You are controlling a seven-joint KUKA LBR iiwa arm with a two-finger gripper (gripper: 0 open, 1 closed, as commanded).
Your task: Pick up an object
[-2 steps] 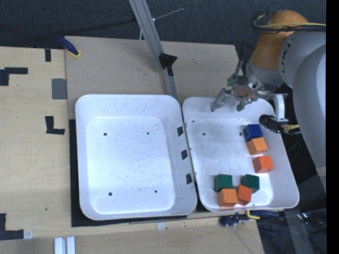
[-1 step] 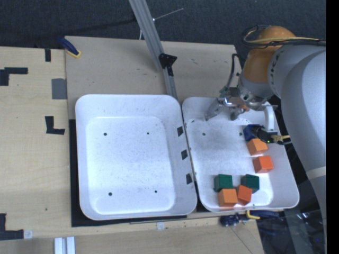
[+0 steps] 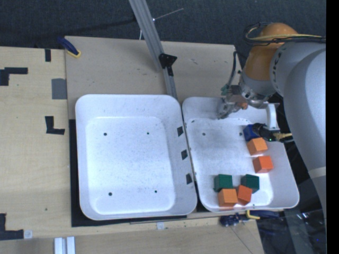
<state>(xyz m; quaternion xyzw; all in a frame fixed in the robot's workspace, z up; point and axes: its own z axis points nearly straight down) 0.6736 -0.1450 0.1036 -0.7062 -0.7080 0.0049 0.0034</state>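
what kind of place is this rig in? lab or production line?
Probably a robotics lab grasping testbed, not a line: white left bin and right bin on a wooden bench, small coloured blocks in the right bin, the robot hand over its far edge.

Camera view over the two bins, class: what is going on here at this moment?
A grey arm reaches in from the right, with its gripper at the far rim of the right bin. The things to pick lie apart from it in that bin: two orange blocks and a blue piece by the right wall, and two green blocks with two more orange ones near the front edge. No block is at the gripper. The left bin holds no blocks.
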